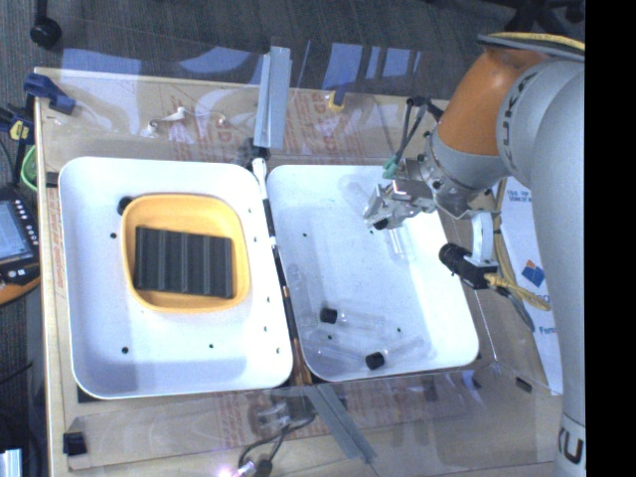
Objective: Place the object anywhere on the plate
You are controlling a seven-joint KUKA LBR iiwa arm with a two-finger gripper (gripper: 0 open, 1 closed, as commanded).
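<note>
— Where the right bin [452, 311] slopes toward its near edge, what lies there?

— Two clear tubes with black caps. One clear tube [360, 317] lies near the middle of the near half, its black cap at the left end. The second clear tube [396, 352] lies just nearer the front wall, its cap pointing down-left. They lie close together but I cannot tell whether they touch.

— And the plate?

— A yellow plate [185, 214] with a dark ribbed insert [185, 262] sits in the left bin [89, 346], toward its far half. Both tubes are well apart from it, across the divider between the bins.

— Where is the gripper?

— The gripper [390, 212] hangs over the far part of the right bin, well apart from both tubes. Something thin and clear reaches down from its tip toward the bin floor; whether that is a third tube or a part of the fingers is too faint to tell. How wide it stands, I cannot tell.

— And the arm?

— The grey arm [542, 117] comes in from the right, its orange band [477, 102] above the wrist.
</note>
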